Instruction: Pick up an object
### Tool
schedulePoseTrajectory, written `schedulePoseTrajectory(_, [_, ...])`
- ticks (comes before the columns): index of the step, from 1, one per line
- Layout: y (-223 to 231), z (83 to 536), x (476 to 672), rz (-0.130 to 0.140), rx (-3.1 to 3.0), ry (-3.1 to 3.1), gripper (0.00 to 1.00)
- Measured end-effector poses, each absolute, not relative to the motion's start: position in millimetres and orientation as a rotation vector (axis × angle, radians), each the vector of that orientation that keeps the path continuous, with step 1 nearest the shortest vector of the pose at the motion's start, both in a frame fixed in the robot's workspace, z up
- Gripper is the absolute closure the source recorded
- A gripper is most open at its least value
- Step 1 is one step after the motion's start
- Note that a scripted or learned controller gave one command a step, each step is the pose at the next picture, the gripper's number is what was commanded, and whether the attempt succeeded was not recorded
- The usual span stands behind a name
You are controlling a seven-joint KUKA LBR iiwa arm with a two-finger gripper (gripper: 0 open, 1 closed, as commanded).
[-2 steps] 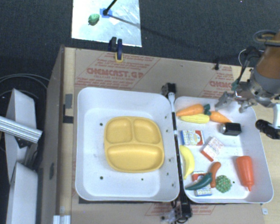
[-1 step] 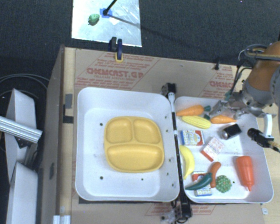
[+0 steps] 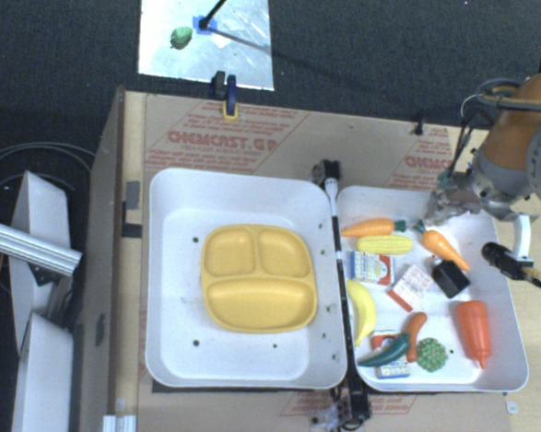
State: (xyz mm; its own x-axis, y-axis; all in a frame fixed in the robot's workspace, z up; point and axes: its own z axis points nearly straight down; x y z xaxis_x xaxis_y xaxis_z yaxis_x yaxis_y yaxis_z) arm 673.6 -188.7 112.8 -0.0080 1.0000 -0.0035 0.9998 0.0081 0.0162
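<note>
My gripper [image 3: 440, 208] hangs over the far right corner of the right bin [image 3: 510, 352], at the end of the grey arm with the orange band [image 3: 523, 108]. Just below it lies a small orange carrot [image 3: 445, 249], close to the gripper; I cannot tell whether they touch. A black block [image 3: 450, 278] sits beside that carrot. Further left lie a carrot with a green top [image 3: 371, 229] and a corn cob [image 3: 384, 245]. Nothing shows held in the gripper.
The right bin also holds a banana [image 3: 361, 309], a sausage [image 3: 414, 329], broccoli [image 3: 432, 354], a red pepper [image 3: 473, 328], a green chili [image 3: 386, 352] and small packets [image 3: 414, 283]. A yellow divided plate [image 3: 257, 279] lies in the left bin [image 3: 171, 250].
</note>
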Motion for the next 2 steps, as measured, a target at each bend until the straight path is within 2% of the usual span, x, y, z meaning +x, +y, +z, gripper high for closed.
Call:
schedulePoseTrajectory(1, [-189,112,673.4,0.014,2.203,2.221,0.0])
schedulePoseTrajectory(2, [-176,143,640.4,0.002,2.217,2.221,0.0])
